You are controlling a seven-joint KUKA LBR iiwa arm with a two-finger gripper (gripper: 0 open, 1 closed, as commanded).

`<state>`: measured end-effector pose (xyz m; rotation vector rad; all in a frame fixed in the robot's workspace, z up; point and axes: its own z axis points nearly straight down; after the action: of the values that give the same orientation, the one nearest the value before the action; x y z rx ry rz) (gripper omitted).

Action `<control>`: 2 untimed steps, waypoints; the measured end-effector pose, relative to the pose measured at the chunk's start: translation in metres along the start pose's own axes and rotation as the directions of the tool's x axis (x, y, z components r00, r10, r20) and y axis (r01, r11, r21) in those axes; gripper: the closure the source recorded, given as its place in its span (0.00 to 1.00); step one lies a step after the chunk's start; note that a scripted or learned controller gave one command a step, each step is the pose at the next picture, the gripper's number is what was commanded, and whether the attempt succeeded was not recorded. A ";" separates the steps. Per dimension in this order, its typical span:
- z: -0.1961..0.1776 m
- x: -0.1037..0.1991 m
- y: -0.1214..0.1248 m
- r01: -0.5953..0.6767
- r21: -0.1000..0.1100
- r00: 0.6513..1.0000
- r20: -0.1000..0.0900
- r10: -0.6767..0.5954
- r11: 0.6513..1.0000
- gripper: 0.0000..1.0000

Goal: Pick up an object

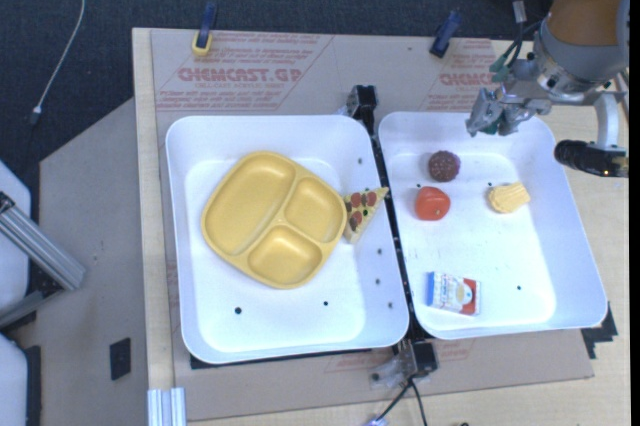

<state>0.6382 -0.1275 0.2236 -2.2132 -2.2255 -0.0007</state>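
My gripper [497, 119] hangs over the far rim of the right bin [545, 264], near its back right corner, open with nothing between its fingers. In that bin lie a dark maroon ball [443, 165], a red tomato [432, 203], a yellow corn-like piece [508, 198] and a small white carton with blue and red print [453, 293]. The maroon ball is the nearest to the gripper, a little toward the front and left of it.
The left bin [300, 319] bears a yellow divided plate [275, 217] and a toy pizza slice [363, 208] leaning at its right wall. Black clamps [362, 99] sit between the bins. A black fitting [590, 157] juts in beside the right bin.
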 end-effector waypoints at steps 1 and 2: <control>0.000 0.045 -0.003 -0.001 0.000 1.000 0.000 0.001 1.000 1.00; 0.006 0.101 -0.005 0.000 0.000 1.000 0.000 0.000 1.000 1.00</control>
<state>0.6328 -0.0266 0.2183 -2.2124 -2.2256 -0.0003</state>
